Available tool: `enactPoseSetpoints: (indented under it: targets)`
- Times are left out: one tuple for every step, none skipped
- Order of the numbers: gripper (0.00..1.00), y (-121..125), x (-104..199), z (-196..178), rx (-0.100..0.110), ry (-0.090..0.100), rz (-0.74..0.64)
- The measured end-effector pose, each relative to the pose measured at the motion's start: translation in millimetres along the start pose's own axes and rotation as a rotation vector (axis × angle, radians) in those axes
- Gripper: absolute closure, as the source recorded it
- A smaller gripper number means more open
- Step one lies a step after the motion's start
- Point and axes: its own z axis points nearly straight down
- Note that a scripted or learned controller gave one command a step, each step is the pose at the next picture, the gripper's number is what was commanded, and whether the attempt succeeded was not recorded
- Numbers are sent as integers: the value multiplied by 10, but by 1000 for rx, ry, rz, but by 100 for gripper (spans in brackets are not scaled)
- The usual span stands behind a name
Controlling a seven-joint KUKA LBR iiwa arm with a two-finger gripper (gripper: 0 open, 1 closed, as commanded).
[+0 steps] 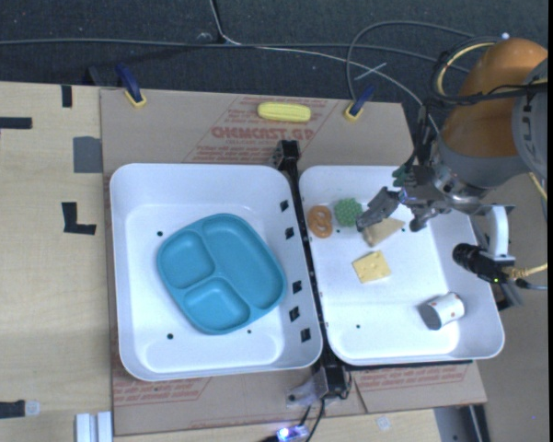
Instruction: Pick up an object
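In the right bin (469,339) lie an orange ring (320,220), a green lump (348,211), a tan wedge (384,233), a yellow block (372,267) and a white and grey cylinder (442,310). My gripper (394,219) hangs low over the upper middle of this bin, its two dark fingers spread apart and open. The tan wedge lies just below and between the fingertips, partly covered by the left finger (375,210). Nothing is lifted. The green lump sits just left of that finger.
The left bin (138,201) holds a blue divided plate (221,273). A yellow banana-shaped object (283,111) lies on the cardboard behind the bins. Black clips line the divider (299,247) between the bins. Cables hang above the arm at the upper right.
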Motion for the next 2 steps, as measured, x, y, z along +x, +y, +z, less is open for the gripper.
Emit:
enactPoseSetpoints:
  targets:
    - [0, 24, 2, -72, -13, -1, -3]
    - [0, 83, 40, 387, -10, -1, -4]
